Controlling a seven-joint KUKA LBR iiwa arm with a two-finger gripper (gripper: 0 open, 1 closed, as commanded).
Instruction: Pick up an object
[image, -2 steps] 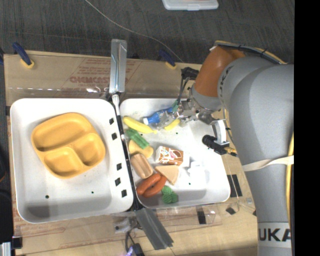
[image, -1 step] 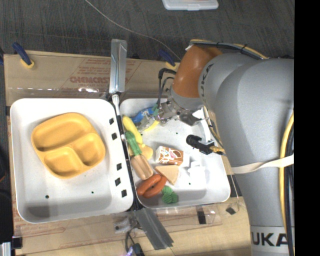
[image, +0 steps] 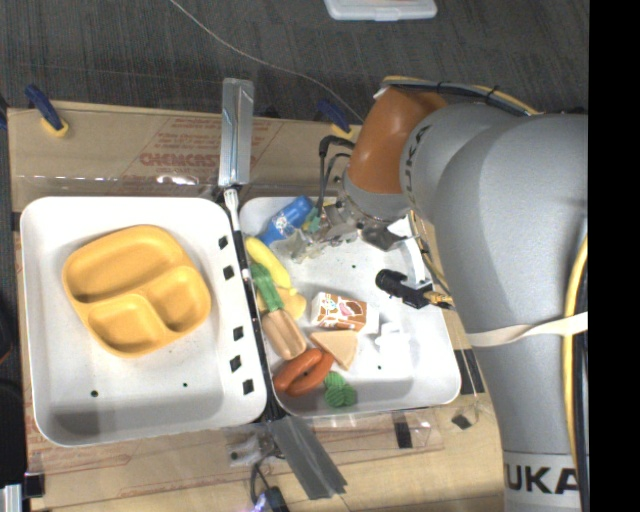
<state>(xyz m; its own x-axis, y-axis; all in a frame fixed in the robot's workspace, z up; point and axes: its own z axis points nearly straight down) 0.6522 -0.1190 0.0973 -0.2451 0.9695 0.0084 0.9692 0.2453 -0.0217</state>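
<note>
Grey arm (image: 520, 290) reads "UKA" near base.

Right bin (image: 432, 372): toys crowd its 9 o'clock wall; arm (image: 470, 180) blocks 12 to 3; centre floor lies open.

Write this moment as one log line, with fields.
arm: over right bin | gripper: low at far end, beside blue item | left bin: yellow tray
</note>
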